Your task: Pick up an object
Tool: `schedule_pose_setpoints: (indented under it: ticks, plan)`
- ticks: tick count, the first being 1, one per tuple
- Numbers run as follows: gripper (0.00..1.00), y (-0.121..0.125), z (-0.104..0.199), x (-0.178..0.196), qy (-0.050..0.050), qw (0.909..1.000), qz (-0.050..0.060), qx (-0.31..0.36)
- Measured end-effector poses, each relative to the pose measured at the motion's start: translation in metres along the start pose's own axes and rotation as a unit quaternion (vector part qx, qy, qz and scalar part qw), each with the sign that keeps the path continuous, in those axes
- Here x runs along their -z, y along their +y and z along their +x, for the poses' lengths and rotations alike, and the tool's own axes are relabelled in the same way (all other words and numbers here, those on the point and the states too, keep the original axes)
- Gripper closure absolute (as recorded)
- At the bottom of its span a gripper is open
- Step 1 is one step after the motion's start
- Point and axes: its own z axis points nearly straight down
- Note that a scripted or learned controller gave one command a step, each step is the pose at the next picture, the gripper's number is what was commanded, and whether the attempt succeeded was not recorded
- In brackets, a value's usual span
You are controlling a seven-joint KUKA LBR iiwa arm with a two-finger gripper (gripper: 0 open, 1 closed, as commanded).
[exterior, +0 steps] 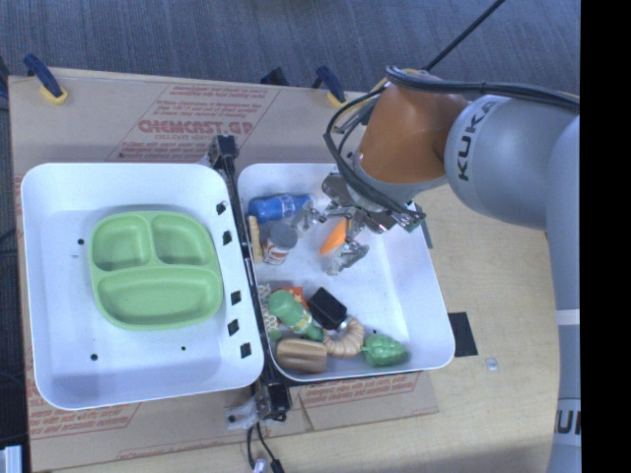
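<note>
My gripper (338, 236) hangs low over the back of the right bin (419, 294), under the orange wrist band. A small orange carrot-like piece (335, 235) sits between its metal fingers (349, 255), and they appear closed on it. Just left of it lie a blue bottle (276, 206) and a small grey-topped can (279, 244). Whether the orange piece is off the bin floor cannot be told.
At the front of the right bin lie a green toy (288, 308), a black block (327, 308), a brown roll (301, 355), a tan curved piece (346, 337) and a green pepper (385, 350). The left bin (49, 363) holds a green divided plate (156, 267).
</note>
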Motion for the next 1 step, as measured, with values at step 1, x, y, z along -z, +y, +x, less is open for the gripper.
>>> schedule_pose_setpoints:
  ticks: [1]
  plan:
    - [1.0, -0.0002, -0.001, 0.0107, -0.001, 1.0, 0.0, -0.001]
